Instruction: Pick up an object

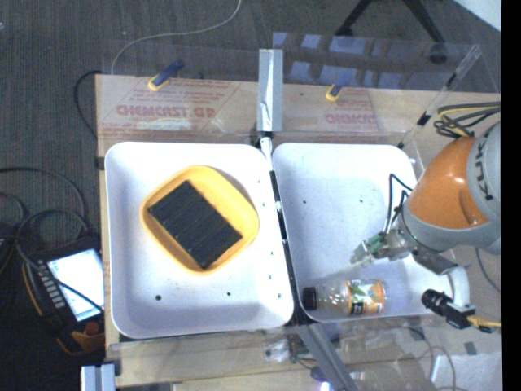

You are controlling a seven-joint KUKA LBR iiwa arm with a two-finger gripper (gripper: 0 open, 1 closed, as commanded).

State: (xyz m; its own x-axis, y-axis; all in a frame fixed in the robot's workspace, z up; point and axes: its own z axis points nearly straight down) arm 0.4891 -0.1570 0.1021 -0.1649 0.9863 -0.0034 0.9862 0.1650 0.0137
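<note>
— While the arm (456, 202) reaches in from the right, where is its end effector (376, 248)?

— It is over the right bin (342, 177), near the front right part, just above the bottle (346, 296). If it is open or closed, I cannot tell; that part is small and half hidden under the wrist. I see nothing held in it.

— And the bottle, how does it lie?

— It lies on its side at the front edge of the right bin, with the dark cap to the left and an orange label in the middle.

— What is in the left bin (130, 300)?

— One yellow dish (236, 194) with a dark ribbed square block (195, 224) resting in it, turned at an angle. Both bins stand side by side on the table (122, 104).
</note>
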